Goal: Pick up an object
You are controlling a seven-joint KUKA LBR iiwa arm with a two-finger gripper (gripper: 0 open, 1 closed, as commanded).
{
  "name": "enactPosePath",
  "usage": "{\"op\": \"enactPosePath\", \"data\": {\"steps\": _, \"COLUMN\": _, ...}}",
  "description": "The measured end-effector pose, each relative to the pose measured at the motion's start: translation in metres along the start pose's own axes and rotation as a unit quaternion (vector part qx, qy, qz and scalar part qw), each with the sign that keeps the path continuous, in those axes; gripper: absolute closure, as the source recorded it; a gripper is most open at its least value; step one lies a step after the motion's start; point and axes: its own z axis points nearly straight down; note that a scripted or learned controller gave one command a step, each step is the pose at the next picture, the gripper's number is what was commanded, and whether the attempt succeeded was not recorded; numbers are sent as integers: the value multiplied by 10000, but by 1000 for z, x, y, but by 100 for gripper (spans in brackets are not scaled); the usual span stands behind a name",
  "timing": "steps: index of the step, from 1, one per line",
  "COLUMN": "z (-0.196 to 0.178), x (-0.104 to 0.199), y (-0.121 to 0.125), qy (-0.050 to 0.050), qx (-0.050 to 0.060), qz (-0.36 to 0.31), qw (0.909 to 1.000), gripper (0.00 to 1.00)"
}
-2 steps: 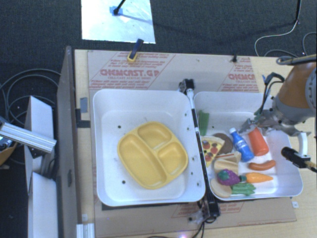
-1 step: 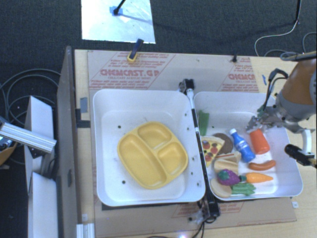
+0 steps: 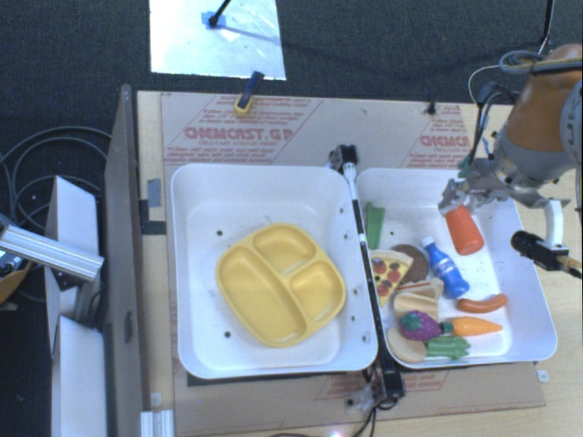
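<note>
the arm's hand hangs over the upper part of the right bin, with an orange-red cylinder right beneath it; whether its grip actually closes on that piece is hard to tell from this angle. below lie a blue bottle, a pizza slice, a sausage, a carrot, a purple eggplant and a green piece near the bin's left wall. the left bin holds a yellow divided plate. both bins sit side by side on the bench.
</note>
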Motion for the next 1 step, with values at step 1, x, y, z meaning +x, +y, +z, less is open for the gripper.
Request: {"op": "enactPosePath", "data": {"steps": 1, "z": -37, "x": 89, "y": -5, "qy": 11, "qx": 19, "qz": -2, "qw": 10000, "gripper": 100}}
